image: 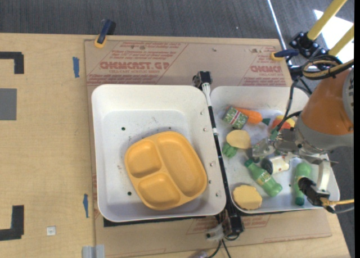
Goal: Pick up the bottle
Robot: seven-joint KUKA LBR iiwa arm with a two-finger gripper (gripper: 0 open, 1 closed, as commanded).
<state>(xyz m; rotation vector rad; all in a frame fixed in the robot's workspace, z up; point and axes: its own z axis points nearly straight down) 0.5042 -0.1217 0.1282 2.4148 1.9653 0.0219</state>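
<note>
Gripper hangs over middle of right bin; can't tell its state. Green bottle lies tilted just below it, nr bin's front edge, beside a tan disc. Yellow tray sits in left bin.

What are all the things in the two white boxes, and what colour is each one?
Divided plate: one, yellow, three compartments, in the left bin.
Bottle: one, green, lying on its side in the right bin, near the front.
Can: one, green with a red patch, at the back of the right bin.
Carrot-like toy: one, orange, beside the can.
Flat round pieces: two, pale yellow, one mid-left, one at the front of the right bin.
Small green item: one, by the divider; too small to name.
Green object: one, at the right, partly hidden.
Clamps: two, yellow and blue, on the cardboard's back corners.
Arm: one, grey with an orange band, over the right bin.
Gripper: one, low among the toys.
</note>
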